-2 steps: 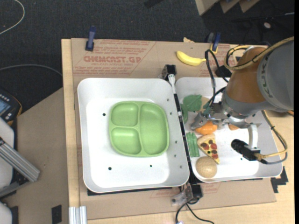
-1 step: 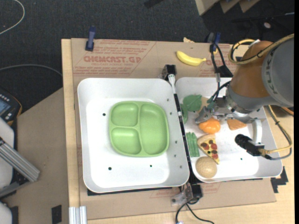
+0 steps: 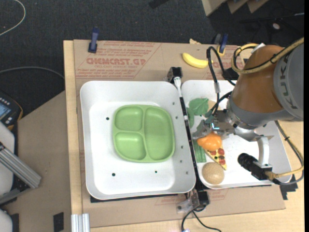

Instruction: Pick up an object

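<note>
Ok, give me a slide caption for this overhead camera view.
KUKA arm's gripper hovers over toy food in the right bin; green divided plate sits in the left bin.

Orange fruit (image 3: 210, 141) in right bin (image 3: 280, 151)

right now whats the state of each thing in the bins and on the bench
green divided plate: flat in the left bin, its compartments bare
orange toy: in the right bin, just below the gripper
pizza slice toy: lying flat, touching the orange toy
tan round toy: resting near the right bin's front edge
green leafy toy: lying by the right bin's left wall
banana: on the bench, outside both bins
</note>
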Available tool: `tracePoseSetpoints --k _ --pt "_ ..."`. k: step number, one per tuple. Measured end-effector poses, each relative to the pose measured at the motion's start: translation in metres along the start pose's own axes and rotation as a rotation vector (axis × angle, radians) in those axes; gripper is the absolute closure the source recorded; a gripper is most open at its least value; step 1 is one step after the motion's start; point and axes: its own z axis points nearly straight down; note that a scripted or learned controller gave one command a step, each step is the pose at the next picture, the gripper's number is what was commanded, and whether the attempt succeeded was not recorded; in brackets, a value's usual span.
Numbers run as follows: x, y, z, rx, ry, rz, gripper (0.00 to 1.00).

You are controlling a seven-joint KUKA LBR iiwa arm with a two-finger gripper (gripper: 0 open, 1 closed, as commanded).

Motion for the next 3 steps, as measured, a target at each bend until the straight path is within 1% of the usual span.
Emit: tracePoseSetpoints --k 1,2,3 --pt "0.05 -0.021 -0.137 -0.018 0.0 -0.003 1.0" --pt "0.126 -0.021 -0.206 -0.012 -0.001 -0.004 1.0" --pt "0.207 -0.022 -0.191 -0.004 -0.002 -0.004 1.0"
